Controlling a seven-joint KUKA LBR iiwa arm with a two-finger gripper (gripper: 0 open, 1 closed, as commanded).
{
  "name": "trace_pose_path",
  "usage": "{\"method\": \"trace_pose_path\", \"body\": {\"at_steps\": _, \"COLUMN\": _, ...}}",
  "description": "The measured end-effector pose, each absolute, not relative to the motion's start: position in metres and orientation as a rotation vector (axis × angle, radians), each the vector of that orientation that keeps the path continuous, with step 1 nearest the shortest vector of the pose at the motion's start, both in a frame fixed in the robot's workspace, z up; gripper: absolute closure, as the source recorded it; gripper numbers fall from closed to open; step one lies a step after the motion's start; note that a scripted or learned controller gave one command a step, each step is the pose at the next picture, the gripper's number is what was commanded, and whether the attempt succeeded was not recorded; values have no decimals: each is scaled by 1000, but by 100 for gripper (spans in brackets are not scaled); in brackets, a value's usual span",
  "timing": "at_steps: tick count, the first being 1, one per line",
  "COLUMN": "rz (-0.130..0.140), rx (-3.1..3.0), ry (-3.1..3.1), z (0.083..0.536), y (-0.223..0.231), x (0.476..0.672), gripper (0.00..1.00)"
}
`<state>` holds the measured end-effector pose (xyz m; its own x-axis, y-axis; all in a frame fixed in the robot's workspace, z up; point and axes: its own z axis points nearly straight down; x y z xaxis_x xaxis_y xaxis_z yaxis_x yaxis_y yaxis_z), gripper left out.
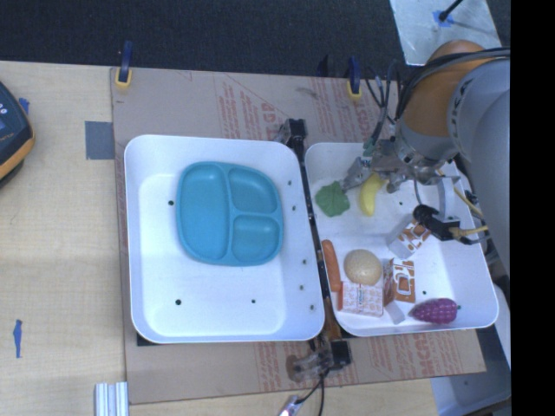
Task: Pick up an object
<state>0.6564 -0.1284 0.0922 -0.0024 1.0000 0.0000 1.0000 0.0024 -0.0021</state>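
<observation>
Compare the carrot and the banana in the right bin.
The carrot is orange, long and thin; the banana is yellow, shorter and thicker. The carrot lies along the bin's left wall, toward the front; the banana sits farther back, by the gripper. Both lie roughly lengthwise, front to back.

two white bins (pixel 147 232), one blue plate (pixel 230 212), seven small items (pixel 364 267)

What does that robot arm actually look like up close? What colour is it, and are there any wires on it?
The arm is a thick, rounded grey tube with a broad orange band above the wrist. Thin dark cables loop around the wrist, and the gripper at its tip is a small cluster of dark and silvery metal parts, much slimmer than the arm.
</observation>
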Motion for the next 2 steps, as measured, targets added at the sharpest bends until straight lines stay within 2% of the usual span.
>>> {"method": "trace_pose_path", "body": {"at_steps": 2, "rz": 3, "rx": -2214, "ry": -2223, "z": 92, "y": -121, "x": 656, "gripper": 0}}
